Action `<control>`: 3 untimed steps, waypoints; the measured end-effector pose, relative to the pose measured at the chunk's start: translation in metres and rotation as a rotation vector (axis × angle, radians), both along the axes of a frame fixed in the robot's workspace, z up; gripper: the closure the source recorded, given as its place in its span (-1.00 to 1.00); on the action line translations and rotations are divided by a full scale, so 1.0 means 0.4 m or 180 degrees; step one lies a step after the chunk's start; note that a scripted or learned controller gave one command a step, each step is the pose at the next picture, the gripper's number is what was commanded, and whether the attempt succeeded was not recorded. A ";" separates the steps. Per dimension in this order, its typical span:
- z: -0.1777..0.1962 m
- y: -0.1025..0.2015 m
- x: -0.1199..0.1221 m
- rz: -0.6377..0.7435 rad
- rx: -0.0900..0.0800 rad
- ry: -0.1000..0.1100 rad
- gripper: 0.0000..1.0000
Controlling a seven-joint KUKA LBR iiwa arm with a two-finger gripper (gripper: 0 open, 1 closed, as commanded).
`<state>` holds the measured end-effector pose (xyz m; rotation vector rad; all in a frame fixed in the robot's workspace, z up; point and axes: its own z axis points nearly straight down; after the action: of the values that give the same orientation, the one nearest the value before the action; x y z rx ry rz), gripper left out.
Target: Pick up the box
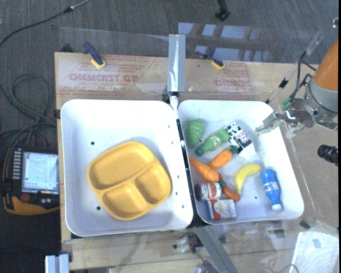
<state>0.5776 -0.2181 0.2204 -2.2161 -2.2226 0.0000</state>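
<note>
One box [221, 209] lies in the right bin [294, 205], against its near wall, a small carton with a red and white face, its long axis running roughly left to right across the bin. A red-labelled can [209, 190] touches it on the far side. The hand [277, 120] hovers at the bin's far right edge, so the box lies toward the near left from it, diagonally across the bin, well apart. Whether the hand is apart or together, I cannot tell; nothing is seen between its tips.

In the right bin I count one box, one can, two carrots [221, 158], one banana [246, 175], one blue bottle [270, 189], one green bottle [213, 141], one green leafy vegetable [194, 132] and one black-and-white milk carton [237, 135]. The left bin [79, 124] holds one yellow divided tray [129, 179]. Both bins rest on one bench [119, 78].
</note>
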 end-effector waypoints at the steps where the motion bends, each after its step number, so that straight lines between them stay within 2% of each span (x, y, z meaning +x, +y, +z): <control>1: -0.226 0.046 0.131 0.0044 -0.0017 -0.0010 -1.00; 2: -0.266 0.009 0.170 -0.0168 -0.0015 -0.0109 -1.00; 3: -0.273 0.024 0.173 0.0016 -0.0070 -0.0139 -1.00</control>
<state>0.6468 -0.2086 0.1111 -2.2431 -2.2612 -0.0244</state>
